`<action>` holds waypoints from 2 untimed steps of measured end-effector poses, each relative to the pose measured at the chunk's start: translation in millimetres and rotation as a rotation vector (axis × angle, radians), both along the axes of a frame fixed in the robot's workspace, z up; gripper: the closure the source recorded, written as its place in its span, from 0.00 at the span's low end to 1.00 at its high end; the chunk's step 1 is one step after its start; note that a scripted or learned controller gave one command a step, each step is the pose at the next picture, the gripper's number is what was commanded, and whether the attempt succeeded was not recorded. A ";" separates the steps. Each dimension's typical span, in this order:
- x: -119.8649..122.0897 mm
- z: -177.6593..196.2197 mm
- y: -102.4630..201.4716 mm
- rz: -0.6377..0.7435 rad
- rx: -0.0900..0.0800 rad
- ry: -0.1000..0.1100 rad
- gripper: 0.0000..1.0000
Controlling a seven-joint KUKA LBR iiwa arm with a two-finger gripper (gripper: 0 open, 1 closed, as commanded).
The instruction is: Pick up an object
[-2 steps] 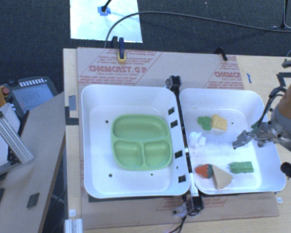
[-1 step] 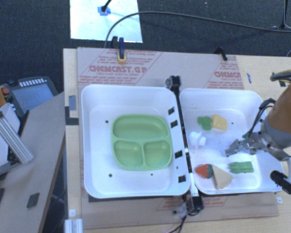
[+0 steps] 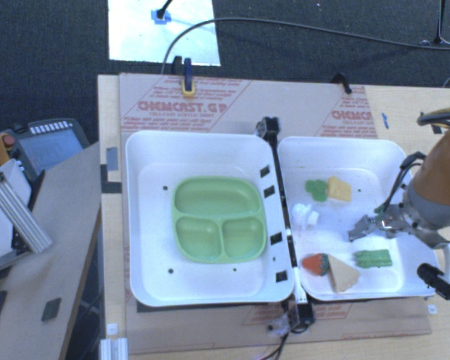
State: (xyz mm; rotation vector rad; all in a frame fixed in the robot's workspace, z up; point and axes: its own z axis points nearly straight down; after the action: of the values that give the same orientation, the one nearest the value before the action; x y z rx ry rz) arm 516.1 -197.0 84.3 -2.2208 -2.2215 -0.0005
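Dark carpet surrounds a cardboard-topped bench bearing two white bins. Over the right bin (image 3: 390, 152) the gripper (image 3: 362, 229) hangs with nothing visibly between its fingers; whether they stand wide or narrow I cannot tell. Just near and right of it lies a green block (image 3: 373, 259), probably light, stiff plastic, best pinched across its short sides. Further left sit a tan wedge (image 3: 343, 274) touching a red piece (image 3: 314, 263); farther off, a yellow piece (image 3: 339, 189). A green divided tray (image 3: 217, 217) occupies the left bin (image 3: 146, 201).
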 end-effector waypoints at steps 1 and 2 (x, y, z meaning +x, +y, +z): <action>0.9 10.5 -0.1 0.000 -0.001 -0.003 1.00; -3.3 65.9 7.6 0.004 -0.003 -0.006 1.00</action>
State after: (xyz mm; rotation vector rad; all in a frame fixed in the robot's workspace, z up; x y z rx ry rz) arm 512.8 -189.4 150.2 -2.2209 -2.2299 -0.0044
